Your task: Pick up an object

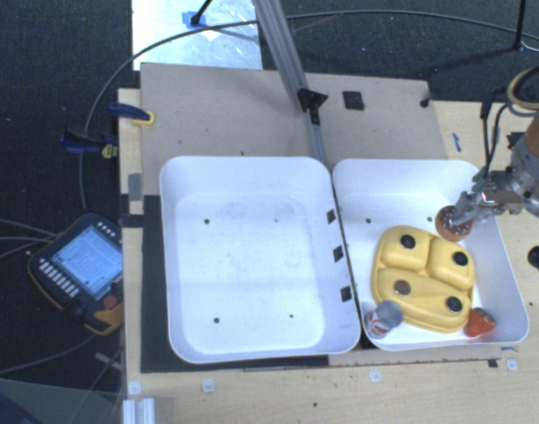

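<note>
The yellow tray [426,278], grey cup [386,315] and red strawberry [480,322] crowd the right bin's [367,193] near edge. Further back, at its far right rim, the tool [466,212] hangs over a small brown ball [449,223]; whether it grips it cannot be told.

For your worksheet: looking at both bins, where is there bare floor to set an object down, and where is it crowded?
The left bin has bare floor from wall to wall. In the right bin, the far-left corner is free. Its near half is crowded: yellow tray, grey cup, red strawberry, with the gripper over a brown object.
</note>
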